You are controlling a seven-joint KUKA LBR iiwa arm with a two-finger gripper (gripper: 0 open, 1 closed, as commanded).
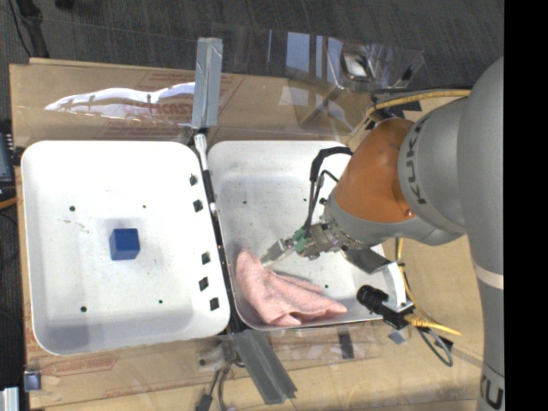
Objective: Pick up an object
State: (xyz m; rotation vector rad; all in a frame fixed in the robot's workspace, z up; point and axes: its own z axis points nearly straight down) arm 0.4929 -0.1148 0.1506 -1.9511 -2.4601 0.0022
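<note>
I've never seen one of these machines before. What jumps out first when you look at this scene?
The big grey arm with its orange band fills the right side, reaching down into the right bin. Its gripper hangs just above a crumpled pink cloth lying along that bin's near edge. In the left bin, a small blue cube sits alone near the middle.

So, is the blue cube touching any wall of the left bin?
Apart. The camera view shows the blue cube on the left bin floor, with white floor all around it.
</note>
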